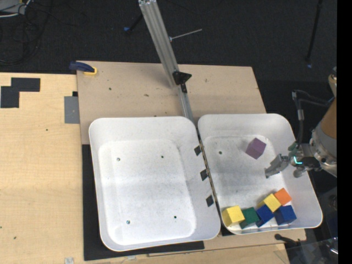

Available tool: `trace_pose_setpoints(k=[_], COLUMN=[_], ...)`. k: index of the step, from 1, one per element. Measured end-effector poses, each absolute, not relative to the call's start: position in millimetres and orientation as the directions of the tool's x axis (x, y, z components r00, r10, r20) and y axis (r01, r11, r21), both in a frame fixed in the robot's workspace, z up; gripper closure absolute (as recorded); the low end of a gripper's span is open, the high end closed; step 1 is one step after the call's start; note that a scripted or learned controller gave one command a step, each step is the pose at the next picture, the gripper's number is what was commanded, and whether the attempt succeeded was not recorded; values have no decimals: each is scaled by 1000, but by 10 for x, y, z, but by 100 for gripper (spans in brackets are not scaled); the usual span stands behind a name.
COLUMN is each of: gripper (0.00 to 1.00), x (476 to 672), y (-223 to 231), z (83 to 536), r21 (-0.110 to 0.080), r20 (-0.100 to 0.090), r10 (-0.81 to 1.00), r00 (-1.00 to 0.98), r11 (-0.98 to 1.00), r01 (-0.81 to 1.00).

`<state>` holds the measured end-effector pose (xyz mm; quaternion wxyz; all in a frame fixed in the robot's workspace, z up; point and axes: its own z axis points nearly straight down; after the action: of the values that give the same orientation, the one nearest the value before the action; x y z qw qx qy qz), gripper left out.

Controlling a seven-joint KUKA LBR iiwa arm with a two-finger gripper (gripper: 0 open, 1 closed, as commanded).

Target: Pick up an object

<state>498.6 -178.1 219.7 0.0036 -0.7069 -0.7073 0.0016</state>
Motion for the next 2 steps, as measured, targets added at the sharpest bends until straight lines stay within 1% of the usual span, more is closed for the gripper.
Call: trace_pose_setpoints(k=[1, 2], gripper=[0, 0], x=[4992, 5023], y=[-1790, -1811], z=[2216, 1767], r21=[-3, -8], r20=[1, 3], r10=[1000, 1000], r00=[2, 1], r11=[-2, -1], r01=[1000, 1000])
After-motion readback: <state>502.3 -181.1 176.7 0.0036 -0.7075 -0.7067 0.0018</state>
